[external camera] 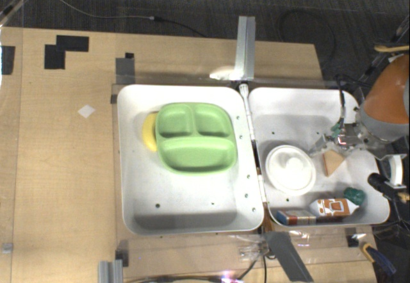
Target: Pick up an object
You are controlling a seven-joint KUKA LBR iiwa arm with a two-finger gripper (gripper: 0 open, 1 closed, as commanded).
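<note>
Starting at the left, the left bin holds a green divided tray, with a yellow object partly tucked under its left edge. Across the divider, the right bin holds a round white bowl near its centre. Along the front wall lie a marker-like stick and a small bottle with a brown label on its side, a dark green object just beside its right end. A tan wedge sits right of the bowl, untouched. My gripper hangs just above that wedge near the bin's right side; whether my jaws are apart or together, I cannot tell.
</note>
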